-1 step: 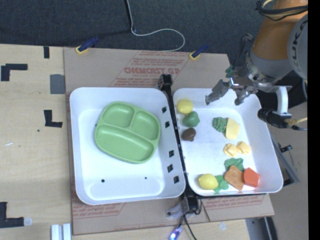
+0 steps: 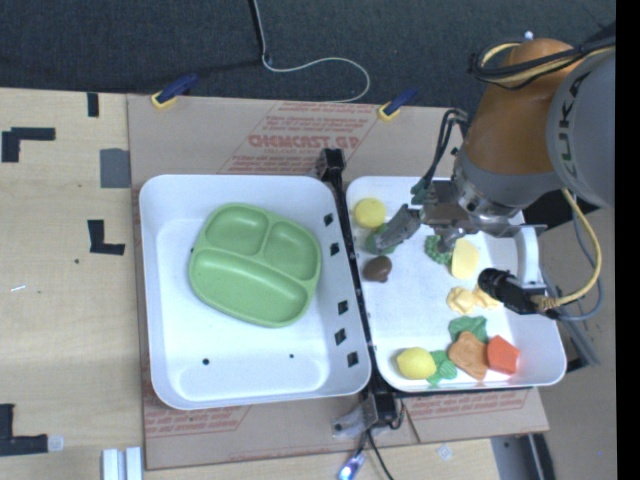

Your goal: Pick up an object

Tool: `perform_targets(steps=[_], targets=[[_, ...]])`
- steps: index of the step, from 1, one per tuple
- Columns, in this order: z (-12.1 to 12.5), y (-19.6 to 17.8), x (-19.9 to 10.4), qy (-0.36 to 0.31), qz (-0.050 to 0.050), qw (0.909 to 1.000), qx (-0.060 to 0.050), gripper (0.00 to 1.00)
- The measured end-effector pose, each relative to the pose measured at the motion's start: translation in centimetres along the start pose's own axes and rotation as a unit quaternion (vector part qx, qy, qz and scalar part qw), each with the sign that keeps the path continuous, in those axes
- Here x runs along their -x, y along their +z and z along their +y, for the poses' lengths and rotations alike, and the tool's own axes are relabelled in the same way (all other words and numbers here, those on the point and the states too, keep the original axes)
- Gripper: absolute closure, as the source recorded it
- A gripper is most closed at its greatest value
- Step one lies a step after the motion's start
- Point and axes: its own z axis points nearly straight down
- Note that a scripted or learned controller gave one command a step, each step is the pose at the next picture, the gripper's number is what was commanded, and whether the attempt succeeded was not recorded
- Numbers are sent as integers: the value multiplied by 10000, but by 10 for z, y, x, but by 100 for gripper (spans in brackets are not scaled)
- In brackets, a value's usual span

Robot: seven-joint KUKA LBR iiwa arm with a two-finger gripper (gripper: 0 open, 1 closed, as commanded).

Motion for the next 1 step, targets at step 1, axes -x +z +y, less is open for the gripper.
perform_targets(steps=[1], targets=[[3, -10, 3, 10, -12, 10000, 20, 100]])
